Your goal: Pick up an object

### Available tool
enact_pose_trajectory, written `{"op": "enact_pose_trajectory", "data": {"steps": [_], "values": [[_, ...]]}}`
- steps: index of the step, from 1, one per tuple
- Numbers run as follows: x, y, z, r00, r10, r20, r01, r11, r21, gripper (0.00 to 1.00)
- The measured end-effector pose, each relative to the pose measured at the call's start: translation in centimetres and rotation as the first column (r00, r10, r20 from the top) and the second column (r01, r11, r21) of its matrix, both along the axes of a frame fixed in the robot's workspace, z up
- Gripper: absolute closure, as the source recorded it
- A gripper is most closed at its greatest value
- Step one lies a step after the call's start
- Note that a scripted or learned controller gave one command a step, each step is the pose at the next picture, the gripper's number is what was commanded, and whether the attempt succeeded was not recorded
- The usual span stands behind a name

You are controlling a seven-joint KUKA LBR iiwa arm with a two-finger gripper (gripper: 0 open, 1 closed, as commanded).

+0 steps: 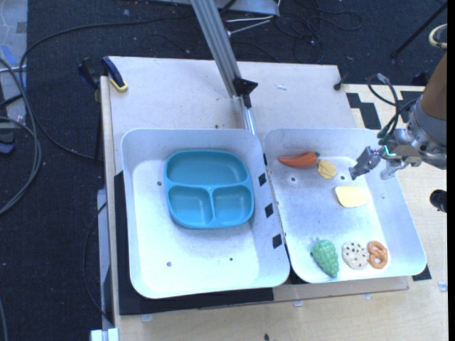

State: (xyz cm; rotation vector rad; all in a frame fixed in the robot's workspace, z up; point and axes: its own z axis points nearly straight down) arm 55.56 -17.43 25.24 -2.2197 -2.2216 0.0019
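The arm (431,112) enters from the right edge of the scene, its grey body showing an orange band at the top right. It slopes down and to the left toward the far right part of the scene. At its end the wrist carries the hand (371,165), which points left and slightly downward. The dark fingers (364,163) reach leftward, too small and blurred to judge their spacing.

Even, bright overhead light with a cool blue cast; shadows are soft and faint, and the whole frame is slightly grainy.
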Motion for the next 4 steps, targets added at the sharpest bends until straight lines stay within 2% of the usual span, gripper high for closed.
{"op": "enact_pose_trajectory", "data": {"steps": [1, 3, 4], "values": [[0.0, 0.0, 0.1, 1.0, 0.0, 0.002, 0.0, 1.0, 0.0, 0.0], [-0.1, -0.3, -12.8, 1.0, -0.002, -0.005, 0.002, 1.0, 0.001, 0.0], [0.0, -0.3, -15.9, 1.0, -0.002, 0.004, 0.002, 1.0, -0.002, 0.0]]}}
